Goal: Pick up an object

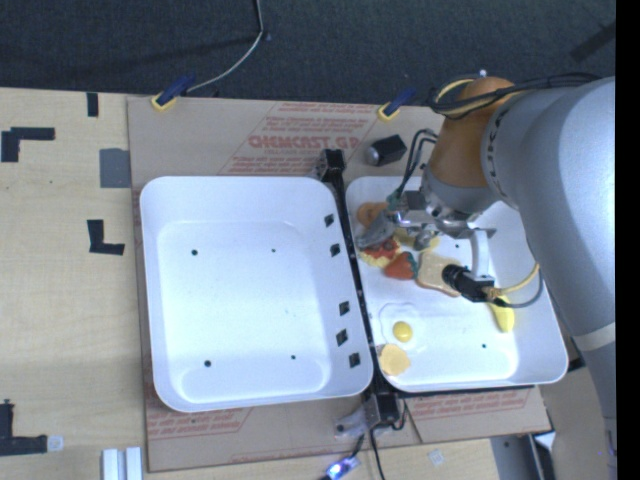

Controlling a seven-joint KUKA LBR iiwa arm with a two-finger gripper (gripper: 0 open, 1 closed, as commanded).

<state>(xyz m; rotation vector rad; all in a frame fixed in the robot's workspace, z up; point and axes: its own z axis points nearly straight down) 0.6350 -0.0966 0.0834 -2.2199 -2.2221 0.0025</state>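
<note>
From the camera view, two shallow white bins sit side by side on a sheet of brown cardboard [290,138], which lies on a pale bench; the left bin [170,268] is the larger in the picture, the right bin [530,358] is partly covered by the arm. The one arm [560,168] reaches in from the right, grey, with its orange band [460,153] above the wrist; the gripper [400,230] is down in the far left part of the right bin, right at a small heap of things. The state of the claw cannot be told — the wrist and its cables hide it.

The things to be picked are all in the right bin, counted as far as they can be made out: one red piece [400,265] and one orange piece [369,213] in the heap just beside the gripper; one tan, bread-like piece [433,271] touching the red one; one yellow piece [504,315] further right, near a black part of the arm's fittings; two yellowish pieces nearer the front — a small round one [402,331] and a paler one [394,361] at the front left corner. One dark small object [386,149] lies on the cardboard beyond the bins; two blue-and-yellow clips [172,92] pin the cardboard's far edge.
</note>
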